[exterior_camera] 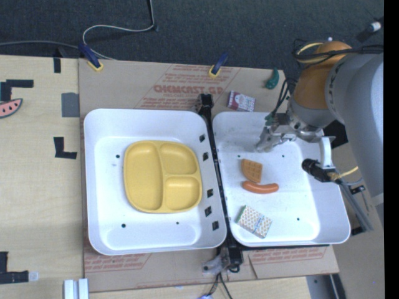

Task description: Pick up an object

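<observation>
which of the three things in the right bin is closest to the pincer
The waffle: it lies just below the pincer, while the sausage and the patterned box sit farther toward the bin's front.

A robotics lab or test bench is indicated. Two white bins (pixel 100 167) are set side by side on a cardboard sheet (pixel 181 86), which is held to a pale wooden bench (pixel 37 179) by yellow-and-blue clamps (pixel 218 64) beyond the gripper (pixel 269 141). Black tape marks (pixel 62 148) are stuck on the bench far to the gripper's left. A cable (pixel 118 27) is run over dark carpet (pixel 218 11) behind the bench. Toy food is used: a waffle (pixel 252 169) and sausage (pixel 260 187) lie just below the gripper, a yellow divided plate (pixel 163 175) in the other bin.
</observation>
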